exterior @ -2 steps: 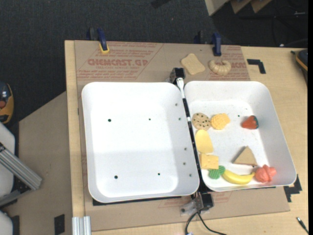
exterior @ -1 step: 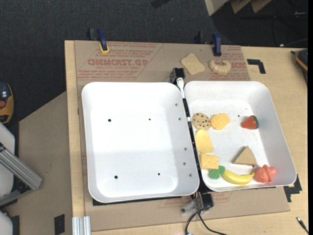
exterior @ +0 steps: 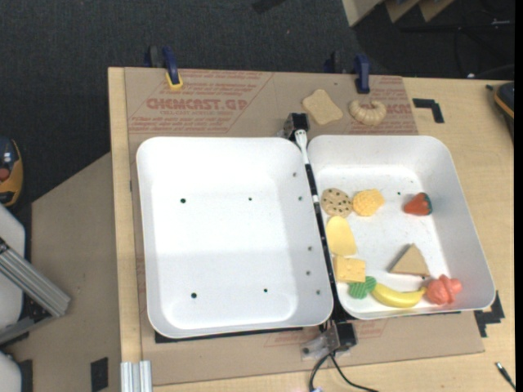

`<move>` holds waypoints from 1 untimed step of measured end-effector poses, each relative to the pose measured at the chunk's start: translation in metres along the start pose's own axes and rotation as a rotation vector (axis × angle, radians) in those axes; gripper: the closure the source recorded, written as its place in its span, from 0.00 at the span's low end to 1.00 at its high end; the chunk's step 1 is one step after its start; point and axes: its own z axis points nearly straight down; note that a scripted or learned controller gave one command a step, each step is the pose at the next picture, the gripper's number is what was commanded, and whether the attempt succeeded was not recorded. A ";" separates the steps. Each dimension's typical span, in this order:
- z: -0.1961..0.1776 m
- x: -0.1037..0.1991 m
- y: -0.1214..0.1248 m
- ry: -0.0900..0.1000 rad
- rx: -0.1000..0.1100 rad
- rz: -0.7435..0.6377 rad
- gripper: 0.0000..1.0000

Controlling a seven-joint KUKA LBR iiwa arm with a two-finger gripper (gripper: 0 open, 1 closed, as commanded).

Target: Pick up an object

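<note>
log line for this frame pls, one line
task: pick up an object | right bin: banana, cookie, strawberry, other toy food | bench beyond bins: bread slice | nothing lifted

light: bright, even overhead | shadows: soft, faint | glare: left bin washed-out | focus: slightly soft

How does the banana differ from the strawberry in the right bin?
The banana is yellow, long and curved; the strawberry is red, short and rounded. The banana lies by the right bin's near wall, between other pieces; the strawberry sits alone farther back. Both look like toy food lying in the same bin.
</note>
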 end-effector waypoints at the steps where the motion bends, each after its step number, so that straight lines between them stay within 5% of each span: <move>1: -0.063 0.000 -0.011 -0.008 -0.017 -0.004 1.00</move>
